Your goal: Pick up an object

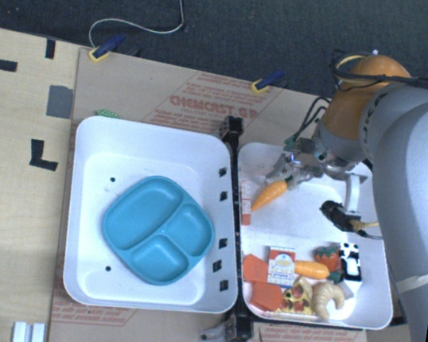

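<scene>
An orange toy carrot (269, 193) lies tilted in the far left part of the right bin (304, 213). My gripper (289, 172) hangs right over its upper end, and its tip meets the carrot there. The grip itself is too small to make out. The grey arm with its orange band (366, 86) reaches in from the right.
A pile sits at the right bin's near side: a small red and white box (281, 265), a second carrot (312, 269), a beige croissant-like piece (328, 297), a black and white item (351, 262). The left bin (95, 155) holds a blue divided plate (158, 230).
</scene>
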